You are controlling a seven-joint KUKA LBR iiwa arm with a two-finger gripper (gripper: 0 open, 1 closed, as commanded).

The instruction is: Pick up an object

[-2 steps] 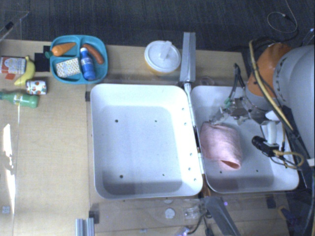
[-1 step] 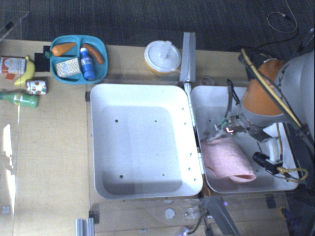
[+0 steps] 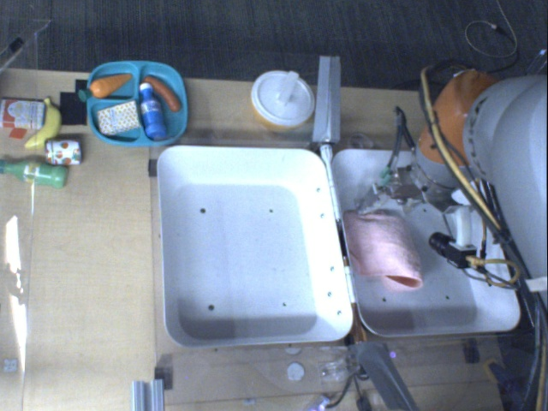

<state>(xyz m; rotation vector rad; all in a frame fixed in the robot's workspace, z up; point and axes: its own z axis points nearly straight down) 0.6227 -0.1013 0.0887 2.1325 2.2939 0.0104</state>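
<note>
A pink cylinder-shaped object (image 3: 385, 248) lies on its side in the left half of the right bin (image 3: 445, 313), its open darker end pointing toward the front. My gripper (image 3: 387, 193) hangs just behind the pink object's far end, at the back of the right bin, with cables and the grey arm (image 3: 505, 144) trailing off to the right. It is unclear whether the gripper touches the pink object.
The left bin (image 3: 248, 247) sits beside it, across a shared rim. Behind the bins stand a metal post (image 3: 326, 101) and a white lidded cup (image 3: 282, 98). A blue tray of toy food (image 3: 137, 103), a banana (image 3: 44, 125), a can (image 3: 62, 151) and a green bottle (image 3: 38, 174) lie far left.
</note>
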